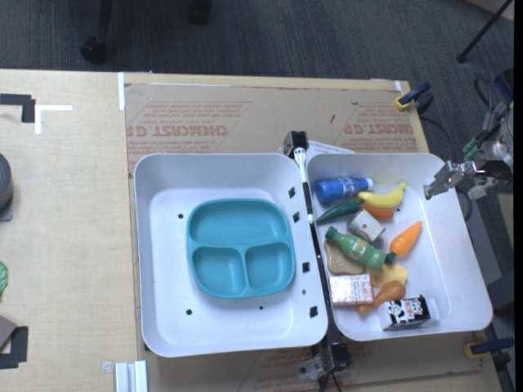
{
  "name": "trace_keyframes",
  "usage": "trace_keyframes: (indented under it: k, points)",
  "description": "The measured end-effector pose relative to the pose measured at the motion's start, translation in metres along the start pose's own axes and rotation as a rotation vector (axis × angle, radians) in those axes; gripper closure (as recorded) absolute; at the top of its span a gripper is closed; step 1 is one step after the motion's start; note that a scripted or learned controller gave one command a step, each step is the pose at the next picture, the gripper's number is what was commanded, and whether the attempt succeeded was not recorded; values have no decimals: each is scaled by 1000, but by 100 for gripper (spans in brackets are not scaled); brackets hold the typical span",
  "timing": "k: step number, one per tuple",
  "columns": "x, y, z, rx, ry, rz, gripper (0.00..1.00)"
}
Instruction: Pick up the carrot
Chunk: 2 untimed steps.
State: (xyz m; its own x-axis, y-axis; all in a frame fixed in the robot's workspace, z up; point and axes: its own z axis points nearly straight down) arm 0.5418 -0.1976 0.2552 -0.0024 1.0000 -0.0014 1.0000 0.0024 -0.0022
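- At right edge of the right bin (458,284), the gripper (448,178) hangs over the rim, well apart from the pile; whether the jaws are released or clenched I cannot tell, too small and blurred. Nothing seen between them.
- Carrot (406,238) lies right of the pile's middle, tilted, thick end near-left, tip pointing far-right. Bare bin floor on its right side.
- Judgement: approach from the right over that bare floor, come down across the carrot's short width near its middle, jaws square to its long axis.
- Green bottle (358,249) ends just beside the carrot's thick end; a left finger may nudge it.
- Banana (384,195) and an orange piece beneath it sit farther back, near the carrot's tip.
- Second orange item (384,295) nearer, beside the milk carton (406,311): risk of wrong target.
- Blue bottle (341,188) at far left of the pile; red-and-white box (351,289) near left.
- Left bin holds a teal divided plate (241,247); worktop (57,243) beyond.
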Motion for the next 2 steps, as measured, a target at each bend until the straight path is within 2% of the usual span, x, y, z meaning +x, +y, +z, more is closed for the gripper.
trace_keyframes:
  k: [1,2]
  points:
    - [-15,-19,122,0,1,-9,0]
    - [44,-4,164,0,1,-45,0]
